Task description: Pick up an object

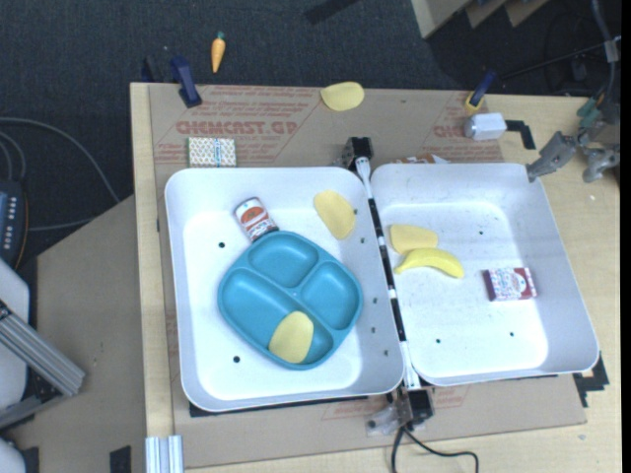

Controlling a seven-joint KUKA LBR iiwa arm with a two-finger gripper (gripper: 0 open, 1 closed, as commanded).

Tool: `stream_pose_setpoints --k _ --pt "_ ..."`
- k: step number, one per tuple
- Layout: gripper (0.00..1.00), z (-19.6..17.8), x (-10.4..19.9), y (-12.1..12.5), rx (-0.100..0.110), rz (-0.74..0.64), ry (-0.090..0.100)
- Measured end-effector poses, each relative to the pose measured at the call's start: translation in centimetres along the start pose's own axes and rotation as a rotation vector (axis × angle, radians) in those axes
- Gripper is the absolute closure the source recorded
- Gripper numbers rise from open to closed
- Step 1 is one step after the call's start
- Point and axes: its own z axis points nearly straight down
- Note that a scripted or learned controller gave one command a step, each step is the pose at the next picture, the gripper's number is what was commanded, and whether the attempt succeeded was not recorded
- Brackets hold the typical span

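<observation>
Gripper (580, 156) first: I see it at the far right of the view, a grey metal shape hanging just outside the upper right corner of the right bin (552, 348), above the bare bench (158, 264). It is small and partly cut off, so I cannot tell whether it is spread or pressed together, and nothing shows in its grasp. The things I could pick lie in the two white bins. In the right bin, near its left wall, a pale yellow piece (412, 236) lies just above a yellow banana (431, 261), touching or nearly so; a small red and white packet (509, 284) lies well apart from them, toward the right. In the left bin (182, 264), a blue divided plate (286, 274) sits in the middle with a yellow piece (292, 338) in its lower compartment. A small can with a red label (254, 219) lies tilted just beside the plate's upper left edge, and another yellow slice (335, 213) lies near the upper right. On the bench beyond the bins rest a yellow disc (342, 96) and a patterned square packet (211, 151).
</observation>
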Motion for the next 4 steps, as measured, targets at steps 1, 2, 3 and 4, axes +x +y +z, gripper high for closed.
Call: stream_pose_setpoints --k 1,2,3,4 --pt "0.00 11.9 5.7 1.5 0.002 -0.001 0.002" --pt "0.00 19.7 11.2 -1.6 0.002 0.000 0.001" --pt "1.00 18.7 11.2 -1.6 0.000 0.000 0.001" --pt "0.00 18.7 11.2 -1.6 0.000 0.000 0.001"
